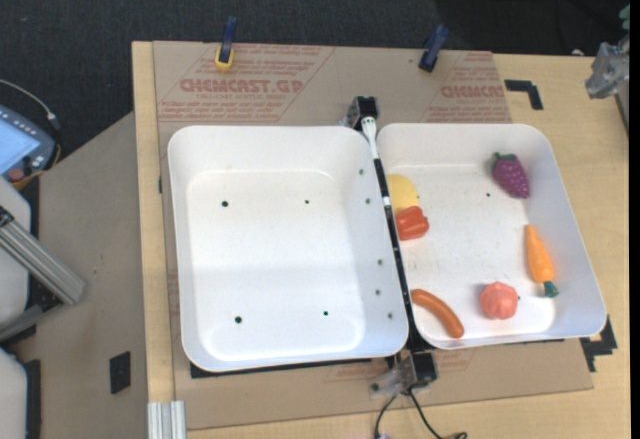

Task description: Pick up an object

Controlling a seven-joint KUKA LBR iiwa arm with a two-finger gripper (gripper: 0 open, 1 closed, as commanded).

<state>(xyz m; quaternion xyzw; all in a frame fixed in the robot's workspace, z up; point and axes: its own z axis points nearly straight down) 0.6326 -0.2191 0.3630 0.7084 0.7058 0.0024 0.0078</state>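
The right bin (470,149) holds several toy foods. A purple bunch of grapes (510,174) lies at its far right. A yellow piece (401,191) and a red pepper (411,223) sit against its left wall. An orange carrot (539,258) lies along the right side. A pinkish-red strawberry (499,300) and an orange-red sausage (438,312) rest near the front edge.
The left bin (270,247) sits beside the right one on a cardboard sheet (300,77). Blue clamps (227,42) (434,48) grip the sheet's far edge. A grey metal part (607,72) shows at the right edge.
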